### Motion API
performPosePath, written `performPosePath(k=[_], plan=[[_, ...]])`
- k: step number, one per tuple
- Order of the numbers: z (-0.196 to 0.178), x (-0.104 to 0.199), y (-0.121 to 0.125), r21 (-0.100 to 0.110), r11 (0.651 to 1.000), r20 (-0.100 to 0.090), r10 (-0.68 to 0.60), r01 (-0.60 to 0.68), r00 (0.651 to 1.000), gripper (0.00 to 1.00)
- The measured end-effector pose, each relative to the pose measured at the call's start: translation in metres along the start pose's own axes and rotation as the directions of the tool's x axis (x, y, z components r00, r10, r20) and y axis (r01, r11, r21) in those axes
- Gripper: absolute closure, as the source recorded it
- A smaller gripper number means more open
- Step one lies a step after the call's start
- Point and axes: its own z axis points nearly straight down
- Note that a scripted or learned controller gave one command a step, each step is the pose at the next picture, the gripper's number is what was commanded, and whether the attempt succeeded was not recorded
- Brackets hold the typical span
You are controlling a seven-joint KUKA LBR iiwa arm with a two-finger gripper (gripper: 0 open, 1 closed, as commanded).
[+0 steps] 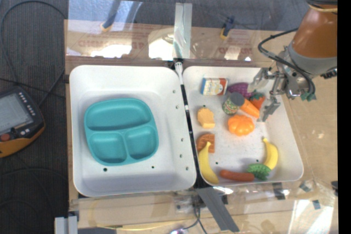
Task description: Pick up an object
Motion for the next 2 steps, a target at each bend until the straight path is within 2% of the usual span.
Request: performPosePath(k=[1, 2], plan=[[0.0528, 0.0191, 0.0077, 0.010, 0.999, 0.032, 0.048, -0.049, 0.998, 0.00], [0.0586, 0.0118, 0.0151, 0.015, 1.000, 0.049, 0.023, -0.023, 0.999, 0.00]])
